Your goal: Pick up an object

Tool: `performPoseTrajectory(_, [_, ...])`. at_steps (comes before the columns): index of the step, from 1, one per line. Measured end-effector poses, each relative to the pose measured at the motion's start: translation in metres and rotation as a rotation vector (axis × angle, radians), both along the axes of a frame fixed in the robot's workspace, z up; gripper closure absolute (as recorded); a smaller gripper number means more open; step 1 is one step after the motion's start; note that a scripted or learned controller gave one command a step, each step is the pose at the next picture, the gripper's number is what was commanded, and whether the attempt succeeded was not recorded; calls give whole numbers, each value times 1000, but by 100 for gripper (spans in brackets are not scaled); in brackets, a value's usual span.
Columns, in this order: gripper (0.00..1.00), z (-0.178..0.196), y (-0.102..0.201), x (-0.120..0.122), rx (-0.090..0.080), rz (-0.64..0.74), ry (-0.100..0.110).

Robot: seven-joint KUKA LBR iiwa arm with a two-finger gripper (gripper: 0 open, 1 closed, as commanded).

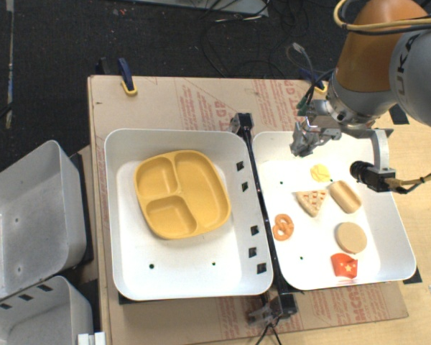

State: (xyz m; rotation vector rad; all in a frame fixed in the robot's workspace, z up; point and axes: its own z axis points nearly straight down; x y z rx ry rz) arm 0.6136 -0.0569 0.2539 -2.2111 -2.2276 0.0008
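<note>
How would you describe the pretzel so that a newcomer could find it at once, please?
Look in the right bin, the one without the yellow tray. The pretzel lies near that bin's left wall, just left of the pizza slice. It is the only orange, looped piece with holes through it.

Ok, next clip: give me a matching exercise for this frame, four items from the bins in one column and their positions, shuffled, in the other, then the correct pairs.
Things:
1. yellow divided tray
2. pretzel
3. red piece
4. small yellow round piece

Places:
A. right bin, nearest the front edge
B. right bin, just below the claw
C. left bin
D. right bin, close to the divider between the bins

Pairs: 1-C, 2-D, 3-A, 4-B
</note>
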Motion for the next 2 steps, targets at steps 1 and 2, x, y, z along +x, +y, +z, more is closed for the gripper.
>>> performPoseTrajectory(1, [100, 4, 44, -28, 0, 0, 1])
performPoseTrajectory(2, [100, -16, 91, -57, 0, 0, 3])
